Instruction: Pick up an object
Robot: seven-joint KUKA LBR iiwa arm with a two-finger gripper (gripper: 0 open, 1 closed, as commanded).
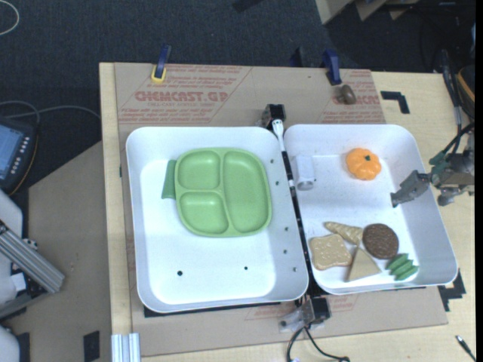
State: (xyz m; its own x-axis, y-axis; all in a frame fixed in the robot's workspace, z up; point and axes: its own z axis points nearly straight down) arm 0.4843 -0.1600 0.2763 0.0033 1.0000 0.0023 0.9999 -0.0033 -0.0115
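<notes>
Step in hand: approach, judged; nothing lifted yet.

Gripper (411,188): at right rim of right bin (434,225), grey, partly seen. Whether spread or pressed together: cannot tell. Nothing seen between the tips.

Right bin contents:
- small orange pumpkin-like piece (363,164), upper middle, standing alone, near the gripper.
- white cylinder (305,171), near the left wall.
- toast slice (330,251), cracker wedge (346,232), tan triangle (363,265), brown round patty (380,240), green pod (403,267): clustered at lower middle, touching or overlapping.

Left bin (143,202): green divided plate (224,191), upper middle; bare floor below it.

Next move, judged: swing leftward over the bin floor, centre above one item, descend, close. Orange piece the likeliest candidate: free on every side, no neighbour to snag.

Edges and room: open white floor between orange piece and cluster; cluster crowded against the lower wall, poor finger clearance there. Cylinder just beside the shared divider (287,194), one side hemmed. Right rim directly under the gripper: needs clearing before descent.
</notes>
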